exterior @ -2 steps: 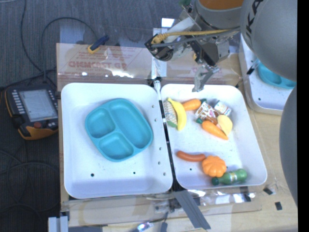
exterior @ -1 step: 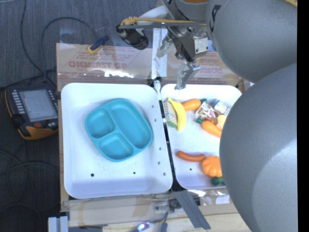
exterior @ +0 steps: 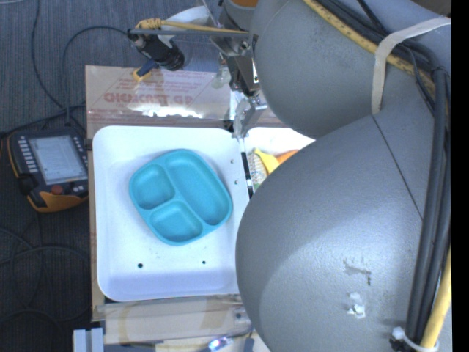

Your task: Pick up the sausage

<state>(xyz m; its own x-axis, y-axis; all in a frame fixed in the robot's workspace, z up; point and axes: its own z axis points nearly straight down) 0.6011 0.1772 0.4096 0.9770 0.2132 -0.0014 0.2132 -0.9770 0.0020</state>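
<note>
The end effector [exterior: 239,123] hangs near the dividing wall between the bins; whether it holds anything I cannot tell. The grey arm [exterior: 344,218] covers the right bin, hiding the sausage. Likely soft, slippery: grip mid-length. The blue three-compartment plastic plate [exterior: 181,195] lies in the left white bin [exterior: 117,270].

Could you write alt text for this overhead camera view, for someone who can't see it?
A big grey robot arm reaches in from the right, covering most of the right-hand bin. The left white bin holds a blue three-compartment plate. The gripper hangs at the bins' far shared edge, and a handheld controller lies on the floor at left.
</note>
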